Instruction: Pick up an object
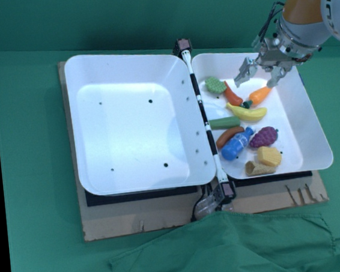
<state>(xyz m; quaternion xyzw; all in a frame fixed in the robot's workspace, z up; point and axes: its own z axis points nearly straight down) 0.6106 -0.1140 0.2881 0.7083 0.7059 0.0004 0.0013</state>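
Observation:
My gripper (259,76) hangs open above the back of the right bin (314,129), with nothing between its fingers. Just below it lies an orange carrot (260,95). Further left are a green strawberry-shaped piece (215,85) and an orange-red pepper (233,95). A yellow banana (247,114) lies across the middle of the bin. Toward the front sit a green cucumber (224,122), a brown sausage (229,136), a blue bottle (235,145), purple grapes (263,136), a yellow cheese block (269,156) and a tan cone (256,167).
The left bin (91,80) stands beside the right one, with a black-and-white divider (201,111) between them. Both rest on cardboard (137,223) over green cloth. A folded green sheet (230,250) lies at the front.

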